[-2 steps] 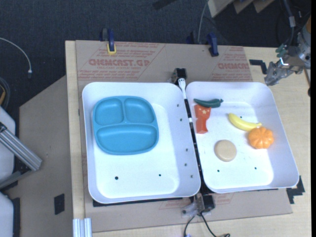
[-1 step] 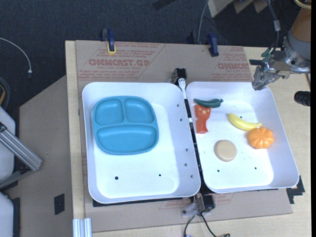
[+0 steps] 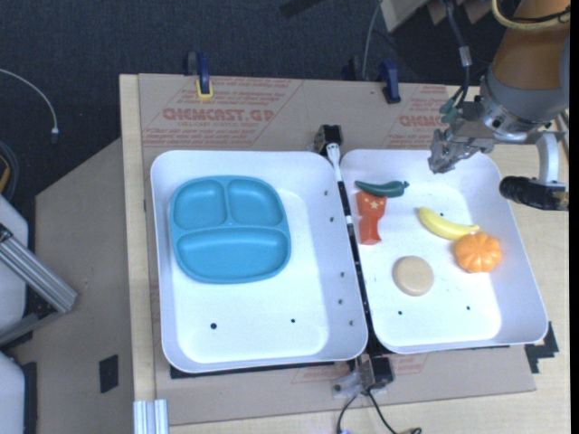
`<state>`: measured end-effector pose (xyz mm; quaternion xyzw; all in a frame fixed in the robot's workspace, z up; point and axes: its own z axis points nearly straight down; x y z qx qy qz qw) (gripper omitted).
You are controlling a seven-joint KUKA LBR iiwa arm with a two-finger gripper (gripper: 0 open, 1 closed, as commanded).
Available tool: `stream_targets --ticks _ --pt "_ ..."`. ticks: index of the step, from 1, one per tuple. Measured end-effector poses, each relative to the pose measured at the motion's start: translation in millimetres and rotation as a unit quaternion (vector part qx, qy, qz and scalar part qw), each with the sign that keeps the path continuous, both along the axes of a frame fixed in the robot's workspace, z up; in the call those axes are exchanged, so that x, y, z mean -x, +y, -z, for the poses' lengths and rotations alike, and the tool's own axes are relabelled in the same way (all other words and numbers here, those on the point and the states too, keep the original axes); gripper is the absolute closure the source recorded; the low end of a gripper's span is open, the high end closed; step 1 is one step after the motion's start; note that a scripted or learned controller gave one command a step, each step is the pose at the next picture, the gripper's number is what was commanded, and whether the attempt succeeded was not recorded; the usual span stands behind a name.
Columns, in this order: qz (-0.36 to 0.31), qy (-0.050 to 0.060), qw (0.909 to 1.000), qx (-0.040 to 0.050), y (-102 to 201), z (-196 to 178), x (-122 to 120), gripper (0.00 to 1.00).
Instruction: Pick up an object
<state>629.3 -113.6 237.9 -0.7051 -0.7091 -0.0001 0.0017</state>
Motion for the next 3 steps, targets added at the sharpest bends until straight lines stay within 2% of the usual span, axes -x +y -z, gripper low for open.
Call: stream_targets --ticks 3 --pt "-0.001 0.0 1.0 0.0001 176 -9 27 1.0"
